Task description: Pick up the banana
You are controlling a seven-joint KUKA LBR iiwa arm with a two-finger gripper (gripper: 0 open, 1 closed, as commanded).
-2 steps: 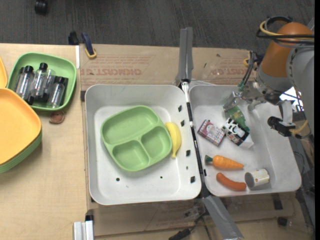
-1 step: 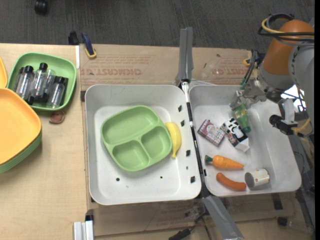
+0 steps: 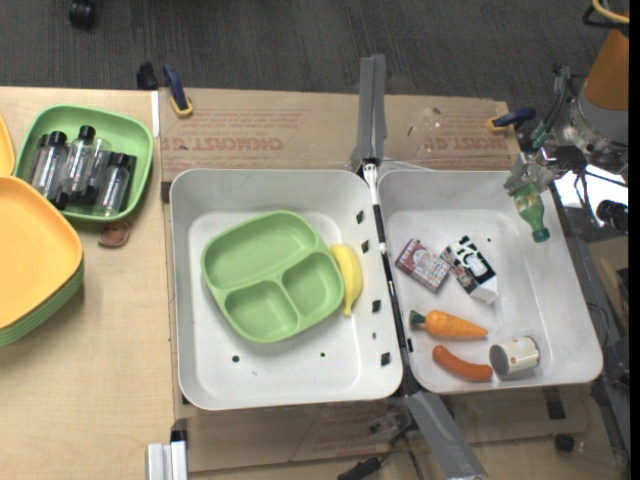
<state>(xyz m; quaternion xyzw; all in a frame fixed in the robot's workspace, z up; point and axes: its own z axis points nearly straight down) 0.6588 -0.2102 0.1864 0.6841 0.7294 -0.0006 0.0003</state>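
The yellow banana (image 3: 348, 276) lies in the left bin (image 3: 190, 358), pressed against the right edge of a green divided plate (image 3: 272, 276), close to the wall between the two bins. My gripper (image 3: 528, 190) hangs over the far right corner of the right bin (image 3: 570, 353), well to the right of the banana and apart from it. A small greenish thing (image 3: 538, 223) shows just under the gripper; what it is stays unclear.
The right bin holds a carrot (image 3: 455, 323), an orange sausage-like piece (image 3: 462, 363), a small can (image 3: 515, 356) and two small packets (image 3: 445, 265). A green tray of bottles (image 3: 85, 163) and stacked orange plates (image 3: 35, 268) sit to the left of the bins.
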